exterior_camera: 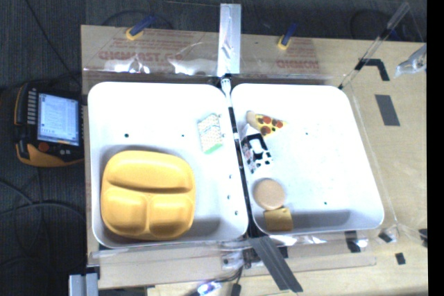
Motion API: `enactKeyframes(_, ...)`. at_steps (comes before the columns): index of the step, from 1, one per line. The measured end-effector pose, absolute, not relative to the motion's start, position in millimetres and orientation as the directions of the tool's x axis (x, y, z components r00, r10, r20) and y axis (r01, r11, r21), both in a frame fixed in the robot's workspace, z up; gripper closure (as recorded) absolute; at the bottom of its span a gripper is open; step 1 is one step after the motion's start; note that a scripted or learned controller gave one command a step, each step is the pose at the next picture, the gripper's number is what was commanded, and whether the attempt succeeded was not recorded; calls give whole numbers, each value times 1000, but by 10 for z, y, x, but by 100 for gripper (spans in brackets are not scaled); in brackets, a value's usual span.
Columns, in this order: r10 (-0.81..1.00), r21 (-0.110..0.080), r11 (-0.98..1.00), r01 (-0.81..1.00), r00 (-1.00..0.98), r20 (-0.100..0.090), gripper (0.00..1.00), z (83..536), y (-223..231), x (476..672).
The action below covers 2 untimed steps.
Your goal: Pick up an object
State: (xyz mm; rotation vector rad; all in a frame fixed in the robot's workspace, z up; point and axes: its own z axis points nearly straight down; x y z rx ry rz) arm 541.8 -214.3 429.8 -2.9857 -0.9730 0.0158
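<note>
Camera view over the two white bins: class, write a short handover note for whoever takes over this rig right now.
Left shallow white bin: large yellow moulded plastic piece at the front left, small green-and-white card near the divider.
Right shallow white bin: slice-shaped toy with red spots, small black-and-white object, round tan disc, brown block, all along its left side.
Done: nothing lifted; every item lies in a bin.
Left: choose an object and pick it up.

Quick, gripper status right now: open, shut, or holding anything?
Gripper: not in the camera view, so its state cannot be told. Nothing is lifted; the large yellow moulded plastic piece lies in the left white bin.
</note>
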Motion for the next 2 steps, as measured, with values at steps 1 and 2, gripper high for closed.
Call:
enactKeyframes(1,273,-1,-962,273,962,-10,0,4302,-2244,5173)
enactKeyframes(2,272,0,-962,272,962,-10,0,4304,-2246,5172)
